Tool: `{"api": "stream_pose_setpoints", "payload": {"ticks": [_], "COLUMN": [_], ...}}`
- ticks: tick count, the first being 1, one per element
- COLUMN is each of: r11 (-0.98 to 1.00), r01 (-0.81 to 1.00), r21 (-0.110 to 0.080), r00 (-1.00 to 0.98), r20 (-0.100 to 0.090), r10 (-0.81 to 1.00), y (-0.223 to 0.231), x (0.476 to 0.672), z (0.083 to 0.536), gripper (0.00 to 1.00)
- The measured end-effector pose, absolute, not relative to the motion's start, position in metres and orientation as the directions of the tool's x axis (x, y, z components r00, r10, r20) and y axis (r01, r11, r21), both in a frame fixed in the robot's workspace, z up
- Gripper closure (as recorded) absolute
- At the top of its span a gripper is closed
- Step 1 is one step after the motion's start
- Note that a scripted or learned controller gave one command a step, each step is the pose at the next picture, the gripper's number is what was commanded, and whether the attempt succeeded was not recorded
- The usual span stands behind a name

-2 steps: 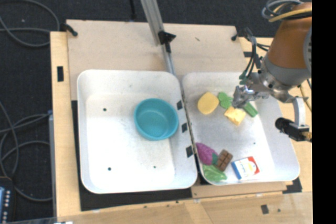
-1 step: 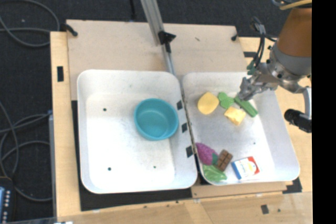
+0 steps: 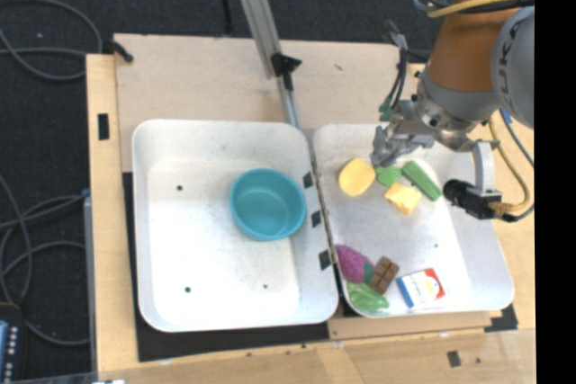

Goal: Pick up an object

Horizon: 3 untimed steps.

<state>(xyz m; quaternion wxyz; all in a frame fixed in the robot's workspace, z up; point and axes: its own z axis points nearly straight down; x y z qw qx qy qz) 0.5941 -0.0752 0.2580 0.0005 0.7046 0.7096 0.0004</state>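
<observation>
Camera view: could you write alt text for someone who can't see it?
A robot arm's gripper hangs low over the right bin, above small toy foods including a yellow piece. The left bin holds a blue bowl.

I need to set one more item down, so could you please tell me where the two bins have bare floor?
Left bin: bare all around the blue bowl. Right bin: bare in the middle, between the yellow pieces and the red-and-white box. Crowded under the gripper and at the near-left corner.
</observation>
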Motion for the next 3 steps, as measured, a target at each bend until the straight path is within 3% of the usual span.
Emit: {"api": "stream_pose_setpoints", "payload": {"ticks": [3], "r11": [0.009], "r01": [1.000], "r21": [0.002], "r00": [-0.009], "r20": [0.002], "r10": [1.000], "y": [0.071], "x": [0.617], "z": [0.250], "gripper": [1.00]}}
